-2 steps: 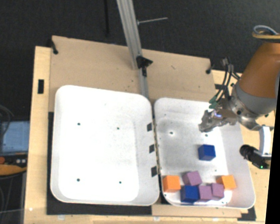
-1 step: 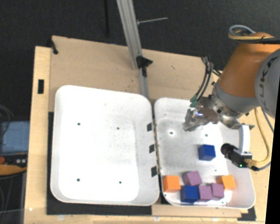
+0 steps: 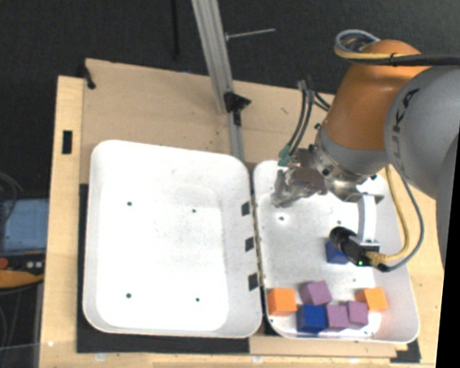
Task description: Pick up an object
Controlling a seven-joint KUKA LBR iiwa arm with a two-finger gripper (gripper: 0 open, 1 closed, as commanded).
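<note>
The end effector (image 3: pixel 284 195) hangs over the far left corner of the right bin (image 3: pixel 289 242), close to the rim it shares with the left bin (image 3: pixel 167 238); whether it is clenched or released cannot be told. Open white floor lies below it. Blocks crowd the near edge: orange block (image 3: pixel 282 301), purple block (image 3: pixel 315 293), blue block (image 3: pixel 311 318), another orange cube (image 3: pixel 376 298). A small blue cube (image 3: pixel 335 252) sits mid-bin. The wooden desk (image 3: pixel 140 104) stands on dark floor.
</note>
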